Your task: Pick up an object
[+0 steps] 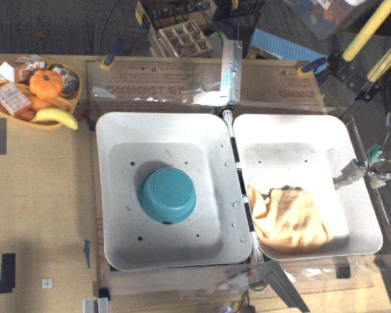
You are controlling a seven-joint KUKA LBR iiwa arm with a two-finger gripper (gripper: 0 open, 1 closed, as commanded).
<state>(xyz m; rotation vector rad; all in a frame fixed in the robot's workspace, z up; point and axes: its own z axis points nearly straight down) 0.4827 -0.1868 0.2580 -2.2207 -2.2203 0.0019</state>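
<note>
Reaching in from the 3 o'clock side, the claw (352,171) sits over the right-hand rim of the right bin (293,124), a small grey shape that is blurred against the clutter behind it. I cannot tell whether it is apart or together, and nothing can be seen held in it.

The nearest thing to pick is a crumpled yellowish cloth (290,217), lying in the right bin's lower half, pressed against the wall it shares with the left bin (156,124). From the claw the cloth lies toward 8 o'clock, near but not touching. Its heap runs roughly from 10 o'clock to 4 o'clock, with a folded ear sticking out at its 9 o'clock end.

The other candidate is a teal bowl (168,194), upside down in the middle of the left bin. It lies at about 9 o'clock from the claw and well apart, beyond both the cloth and the joined bin walls.

By my judgement, the cloth is the easier target. The floor of the right bin between claw and cloth is bare, so nothing blocks a short move down and across. A try for the bowl would have to clear the shared walls.

Off at 10 o'clock on the desk (32,207), a basket of toy food (26,103) with a banana (55,117) stands far from either bin.
</note>
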